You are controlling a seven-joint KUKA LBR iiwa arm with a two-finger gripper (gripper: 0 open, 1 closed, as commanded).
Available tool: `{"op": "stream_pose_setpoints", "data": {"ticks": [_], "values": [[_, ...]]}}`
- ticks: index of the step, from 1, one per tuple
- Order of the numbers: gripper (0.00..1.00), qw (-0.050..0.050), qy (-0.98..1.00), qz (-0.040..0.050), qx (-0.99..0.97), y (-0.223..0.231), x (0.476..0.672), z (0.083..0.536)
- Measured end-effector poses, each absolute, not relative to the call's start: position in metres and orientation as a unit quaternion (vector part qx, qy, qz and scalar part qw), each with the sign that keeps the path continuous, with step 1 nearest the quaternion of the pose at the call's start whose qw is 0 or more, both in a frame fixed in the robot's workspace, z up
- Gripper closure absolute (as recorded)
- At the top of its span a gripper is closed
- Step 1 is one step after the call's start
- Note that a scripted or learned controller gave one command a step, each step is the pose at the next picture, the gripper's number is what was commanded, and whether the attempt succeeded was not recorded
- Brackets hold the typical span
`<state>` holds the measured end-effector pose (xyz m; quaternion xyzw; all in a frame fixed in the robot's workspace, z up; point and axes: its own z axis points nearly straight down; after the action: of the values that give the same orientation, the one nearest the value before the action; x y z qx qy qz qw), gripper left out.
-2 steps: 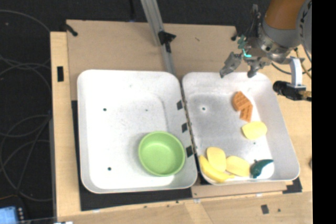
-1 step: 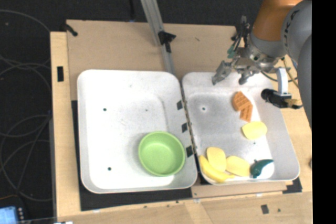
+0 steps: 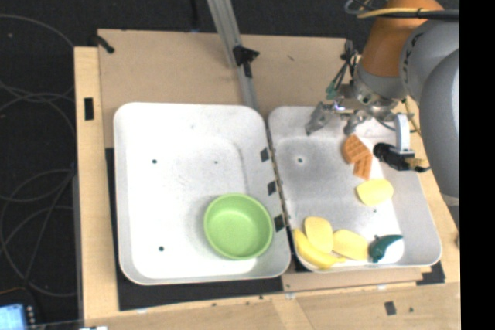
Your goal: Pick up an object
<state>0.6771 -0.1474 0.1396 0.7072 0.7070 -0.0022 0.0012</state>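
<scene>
the gripper (image 3: pixel 338 114) hangs with fingers spread wide and nothing between them at the far edge of the right bin (image 3: pixel 309 166), so the waffle (image 3: pixel 357 154) just below it looks the likeliest pick, with yellow pieces (image 3: pixel 332 241) farther down.

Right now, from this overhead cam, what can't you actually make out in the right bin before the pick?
- Gripper: fingers too small and cluttered in the camera view to judge.
- Orange waffle-like piece: blurred, identity unclear.
- Yellow pieces: overlapping at the near edge of the right bin, count unclear.
- Teal item: too small to identify.
</scene>
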Motion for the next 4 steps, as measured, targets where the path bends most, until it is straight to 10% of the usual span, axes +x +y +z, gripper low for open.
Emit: {"op": "stream_pose_setpoints", "data": {"ticks": [1, 2, 4], "values": [[0.0, 0.001, 0.707, -0.0027, 0.707, -0.15, 0.676, 0.099], [1.0, 0.005, 0.708, -0.0016, 0.706, -0.151, 0.678, 0.114], [1.0, 0.003, 0.707, 0.0027, 0.707, -0.17, 0.681, 0.216]]}}
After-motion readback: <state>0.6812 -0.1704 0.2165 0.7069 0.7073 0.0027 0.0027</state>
